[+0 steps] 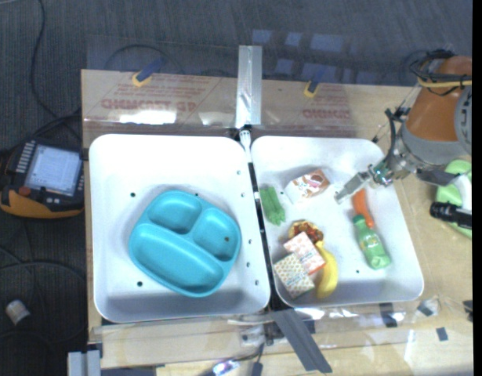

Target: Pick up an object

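Carrot (360, 203), small and orange, lies in the right bin (405, 276), close to its far right wall and just below my pincer (355, 185). My arm (433, 116) comes in from the right, its orange band above the wrist, and the pincer hangs low over the far right part of that bin. Its tips point toward the left, near the carrot's upper end, but I cannot tell whether they touch it. Whether the pincer is apart or together I also cannot tell; it shows as a thin grey shape against the white. Nothing shows between its tips.

Just below the carrot lies a green bottle (371, 244) with an orange cap, pointing toward the bin's near right corner. To the left of my pincer rests a white packet (308, 184) with a red picture on it. Along the bin's left wall lies a green vegetable (272, 204). Toward the near edge sit several things touching each other: a yellow banana (328, 273), a small red and white box (305, 255), and a pale checked pack (291, 276).

The left bin (115, 171) holds a blue divided tray (186, 242), set at a slant. A handheld control unit (45, 176) with a screen sits on the floor to the left of the bench.
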